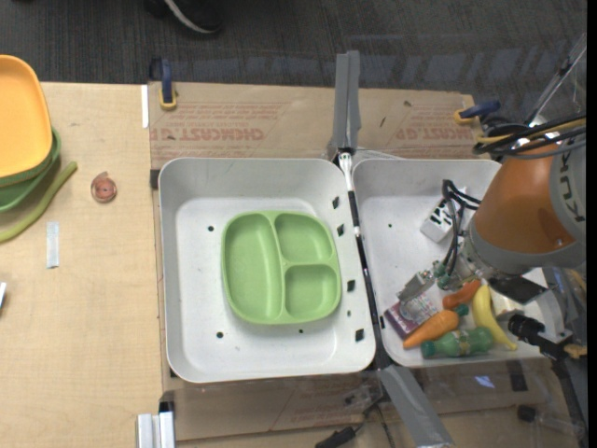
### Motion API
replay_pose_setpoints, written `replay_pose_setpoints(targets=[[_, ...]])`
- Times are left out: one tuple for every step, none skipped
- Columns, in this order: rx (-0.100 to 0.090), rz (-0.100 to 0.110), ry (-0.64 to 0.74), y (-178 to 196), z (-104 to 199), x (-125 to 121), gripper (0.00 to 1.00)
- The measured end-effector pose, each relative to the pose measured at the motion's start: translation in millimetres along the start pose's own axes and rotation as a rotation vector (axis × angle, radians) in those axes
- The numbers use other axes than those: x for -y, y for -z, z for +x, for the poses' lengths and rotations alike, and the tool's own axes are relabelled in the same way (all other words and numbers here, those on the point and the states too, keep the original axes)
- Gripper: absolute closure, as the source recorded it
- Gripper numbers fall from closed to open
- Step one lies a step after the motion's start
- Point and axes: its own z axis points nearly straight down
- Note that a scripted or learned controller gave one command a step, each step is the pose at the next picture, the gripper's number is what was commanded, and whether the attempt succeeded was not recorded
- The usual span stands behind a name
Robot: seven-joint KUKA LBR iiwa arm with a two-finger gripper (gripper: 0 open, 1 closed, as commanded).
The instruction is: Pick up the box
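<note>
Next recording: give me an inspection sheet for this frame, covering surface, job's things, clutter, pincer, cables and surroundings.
Surface: wooden bench with cardboard sheet under two white bins, left bin and right bin.
Job's things: box, flat, dark-edged, in the right bin under the toy food.
Clutter: green divided tray in the left bin; carrot, banana and green toy in the right bin.
Pincer: arm reaches over the right bin; pincer hidden among the items, state not readable.
Cables: black cable near the wrist.
Surroundings: orange and green plates stacked at far left; clamps on the cardboard.
</note>
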Motion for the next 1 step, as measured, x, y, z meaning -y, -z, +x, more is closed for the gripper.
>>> replay_pose_setpoints(targets=[[0.002, -0.002, 0.072, -8.6, 5.0, 13.5, 0.00]])
